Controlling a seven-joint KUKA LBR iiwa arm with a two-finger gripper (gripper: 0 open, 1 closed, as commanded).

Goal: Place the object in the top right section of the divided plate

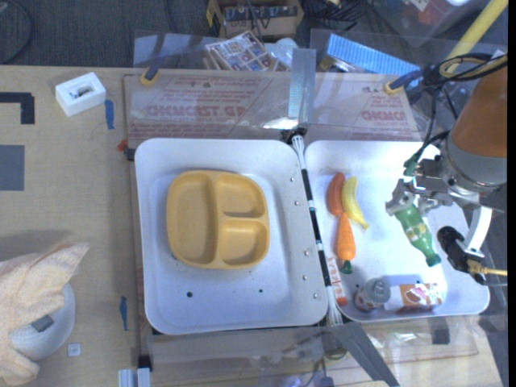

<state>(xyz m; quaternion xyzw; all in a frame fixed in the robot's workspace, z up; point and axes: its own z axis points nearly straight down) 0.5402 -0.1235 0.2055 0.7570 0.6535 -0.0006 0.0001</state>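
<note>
Yellow is what catches my eye first on the left: the divided plate [217, 218] sits in the middle of the left bin [161, 297], one long section along its left side and two smaller ones stacked on its right. I see nothing lying in any of its sections. Further left, outside the bins, a cream cloth [36, 276] is bunched on the bench, and a small white box [80, 93] rests near the top corner.

Moving across the divider into the right bin [379, 156], I find a red-orange chilli [334, 193] and a yellow banana [352, 202] lying just beside each other near the left wall, with an orange carrot [345, 240] just below them, green end pointing down. Along the bottom edge lie a grey-capped jar [373, 293] and an orange-and-white packet [419, 296], touching or nearly so.

Right of the banana, my gripper [413, 202] hangs low over the bin, at the upper end of a green bottle [420, 235] that lies tilted, cap toward the lower right. I cannot tell from this slant whether the claw is clenched on the bottle or released; the metal parts blur together. The bottle is well apart from the plate. Behind the gripper, the grey arm [484, 127] with its orange band enters from the right.
</note>
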